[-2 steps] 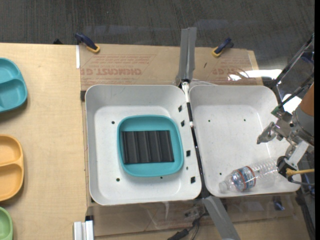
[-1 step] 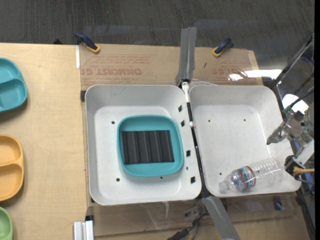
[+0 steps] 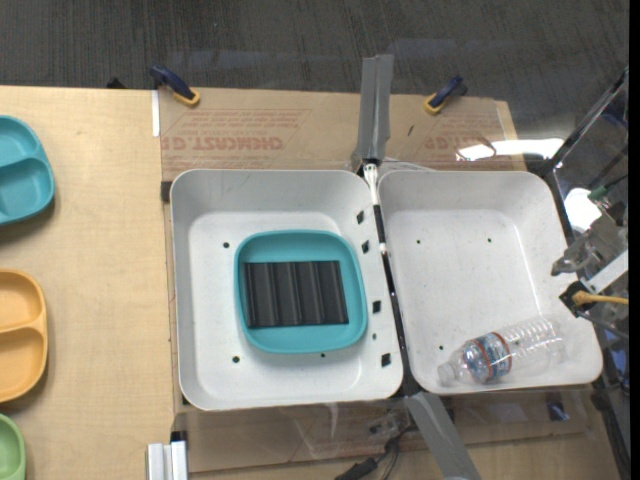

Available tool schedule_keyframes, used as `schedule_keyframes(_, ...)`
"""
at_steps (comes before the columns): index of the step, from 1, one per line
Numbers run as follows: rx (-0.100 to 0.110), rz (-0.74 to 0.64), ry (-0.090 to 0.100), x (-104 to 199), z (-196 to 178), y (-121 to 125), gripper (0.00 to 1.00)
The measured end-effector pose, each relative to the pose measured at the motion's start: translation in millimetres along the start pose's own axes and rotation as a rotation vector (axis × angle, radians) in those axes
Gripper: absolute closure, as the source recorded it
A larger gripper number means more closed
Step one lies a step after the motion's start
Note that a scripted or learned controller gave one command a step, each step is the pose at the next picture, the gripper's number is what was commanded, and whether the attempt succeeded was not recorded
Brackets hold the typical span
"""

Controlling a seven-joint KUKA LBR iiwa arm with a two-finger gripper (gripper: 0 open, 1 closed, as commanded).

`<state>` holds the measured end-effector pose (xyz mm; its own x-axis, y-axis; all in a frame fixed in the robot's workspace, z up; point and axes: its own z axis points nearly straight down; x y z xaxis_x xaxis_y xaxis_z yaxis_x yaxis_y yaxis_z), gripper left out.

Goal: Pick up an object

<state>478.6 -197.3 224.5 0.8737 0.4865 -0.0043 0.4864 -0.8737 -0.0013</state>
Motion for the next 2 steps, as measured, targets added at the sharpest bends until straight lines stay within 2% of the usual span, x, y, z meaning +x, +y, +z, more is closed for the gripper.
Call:
schedule_keyframes(1,0.002,0.302,-0.002,-13,5,21,0.00)
schedule_keyframes(2,0.003,0.304,0.000,30,134,-57,0.00)
